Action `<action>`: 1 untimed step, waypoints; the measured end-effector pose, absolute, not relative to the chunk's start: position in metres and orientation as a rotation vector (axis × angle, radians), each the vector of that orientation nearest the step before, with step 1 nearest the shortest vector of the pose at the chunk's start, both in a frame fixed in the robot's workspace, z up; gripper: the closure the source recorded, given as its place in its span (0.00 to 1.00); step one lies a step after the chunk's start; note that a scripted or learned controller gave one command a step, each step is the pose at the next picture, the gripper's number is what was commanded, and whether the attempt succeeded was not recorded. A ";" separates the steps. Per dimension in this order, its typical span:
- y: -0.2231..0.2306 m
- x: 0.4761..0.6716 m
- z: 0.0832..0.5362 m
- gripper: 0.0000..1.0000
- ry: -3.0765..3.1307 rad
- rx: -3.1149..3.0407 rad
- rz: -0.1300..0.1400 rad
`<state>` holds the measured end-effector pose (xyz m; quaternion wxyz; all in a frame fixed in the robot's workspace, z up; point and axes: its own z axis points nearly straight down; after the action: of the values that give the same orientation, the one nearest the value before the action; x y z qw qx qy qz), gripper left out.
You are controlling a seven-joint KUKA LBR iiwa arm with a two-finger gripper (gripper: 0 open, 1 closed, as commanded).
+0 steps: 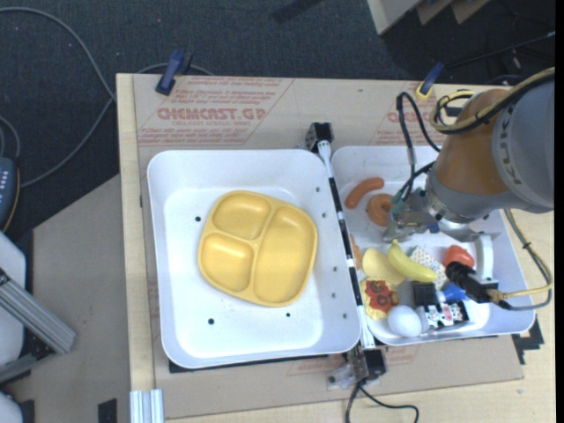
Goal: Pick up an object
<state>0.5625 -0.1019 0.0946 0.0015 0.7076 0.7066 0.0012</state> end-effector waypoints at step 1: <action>-0.102 0.562 0.094 0.00 2.218 2.222 0.003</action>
<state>0.5624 -0.1018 0.0944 0.0012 0.7077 0.7066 0.0011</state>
